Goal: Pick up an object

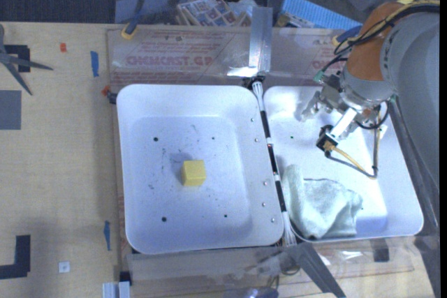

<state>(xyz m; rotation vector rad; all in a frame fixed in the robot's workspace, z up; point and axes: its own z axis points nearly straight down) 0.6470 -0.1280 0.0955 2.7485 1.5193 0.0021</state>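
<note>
Cloth [321,202], white and crumpled, sits at the near end of the right bin [398,171]. Now the gripper [309,109]: it hangs over that bin's far end, and whether its jaws are spread or pressed together I cannot tell. Cloth lies at six o'clock from it, near. Yellow cube [194,173] sits at eight o'clock, well apart, mid left bin [140,118]. Cloth looks the easier reach.

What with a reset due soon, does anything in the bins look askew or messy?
The white cloth in the right bin lies crumpled in a heap against the side nearest the left bin. That bin's floor bears dark scuffs around the yellow block. Nothing looks spilled or broken.
</note>
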